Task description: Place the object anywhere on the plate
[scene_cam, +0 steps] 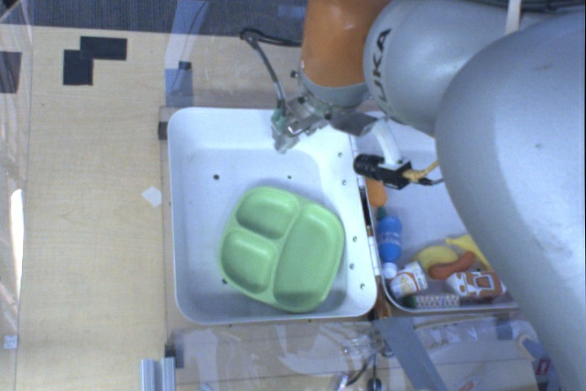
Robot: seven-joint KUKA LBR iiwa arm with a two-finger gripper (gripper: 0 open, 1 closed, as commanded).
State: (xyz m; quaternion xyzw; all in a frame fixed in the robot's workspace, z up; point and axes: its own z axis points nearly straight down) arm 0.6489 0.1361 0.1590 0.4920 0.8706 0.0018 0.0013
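The grey arm (476, 105) reaches in from the right, its pincer (286, 135) over the left bin's (197, 197) far edge; its opening cannot be told. The green plate (282, 247) lies below, well apart. Small items (439, 275) crowd the right bin.

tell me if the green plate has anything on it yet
Empty: all three compartments of the green plate show bare green, and it lies in the left bin. The end effector is above the bin's far edge.
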